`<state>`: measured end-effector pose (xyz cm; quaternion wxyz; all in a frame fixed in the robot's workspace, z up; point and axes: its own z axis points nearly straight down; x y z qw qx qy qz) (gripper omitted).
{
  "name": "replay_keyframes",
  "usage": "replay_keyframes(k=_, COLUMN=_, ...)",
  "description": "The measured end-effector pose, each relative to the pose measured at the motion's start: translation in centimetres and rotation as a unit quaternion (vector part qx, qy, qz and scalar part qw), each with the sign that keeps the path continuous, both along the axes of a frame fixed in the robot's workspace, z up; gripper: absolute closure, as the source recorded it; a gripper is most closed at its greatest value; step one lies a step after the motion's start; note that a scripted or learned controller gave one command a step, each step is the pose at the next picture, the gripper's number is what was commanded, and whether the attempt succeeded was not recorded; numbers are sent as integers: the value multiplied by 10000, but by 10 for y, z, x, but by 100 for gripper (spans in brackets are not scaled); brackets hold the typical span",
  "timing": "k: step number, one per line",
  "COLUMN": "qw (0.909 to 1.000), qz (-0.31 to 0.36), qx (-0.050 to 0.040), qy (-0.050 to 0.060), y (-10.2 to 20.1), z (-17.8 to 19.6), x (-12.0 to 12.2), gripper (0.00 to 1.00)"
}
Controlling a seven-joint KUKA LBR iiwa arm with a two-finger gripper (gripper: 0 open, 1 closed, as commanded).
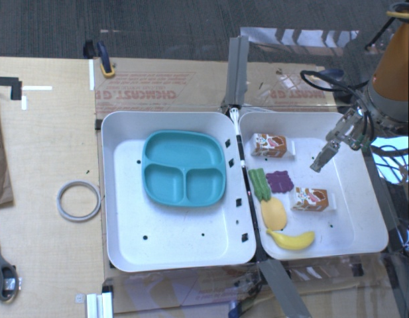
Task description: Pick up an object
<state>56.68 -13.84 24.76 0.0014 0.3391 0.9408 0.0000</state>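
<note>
**Pincer over the right bin, nothing between its fingers**

The pincer [323, 156] hangs above the upper right part of the right bin [363, 234], at the end of the grey arm [390, 78] that comes in from three o'clock. One long finger [325, 156] slants down toward seven o'clock; whether the fingers are spread or closed cannot be told from this angle. Nothing shows between them.

The nearest things lie apart from the pincer. At about nine o'clock from it, near the bin's top left, is a small carton [269, 145] with a brown and white print. At about seven o'clock, lower in the bin, lies a second carton [313, 199] of the same kind. Between the two cartons, toward the left, sits a purple toy [279, 181], and just beside that, at its nine o'clock, a green vegetable toy [260, 183] lies along the bin's left wall. Below the green one is a pale yellow fruit [274, 214], and at its five o'clock a banana [292, 240] lies near the bin's lower edge, touching or nearly touching it.

The left bin [124, 244] holds a teal divided plate [184, 168] in its upper half. Out on the counter [38, 151], at nine o'clock from that bin, lies a roll of tape [79, 200].
</note>
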Motion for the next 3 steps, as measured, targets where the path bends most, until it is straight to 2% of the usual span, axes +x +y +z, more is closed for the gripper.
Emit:
replay_keyframes(k=1, qw=10000, qz=-30, qx=2, qy=-7, y=40, z=-154, x=-17, gripper=0)
replay_keyframes(k=2, qw=9990, qz=443, qx=-7, qy=-14, y=-26, z=-154, x=-5, gripper=0)
replay_keyframes(k=3, qw=9996, qz=-279, qx=4, qy=-9, y=-19, z=-154, x=-23, gripper=0)
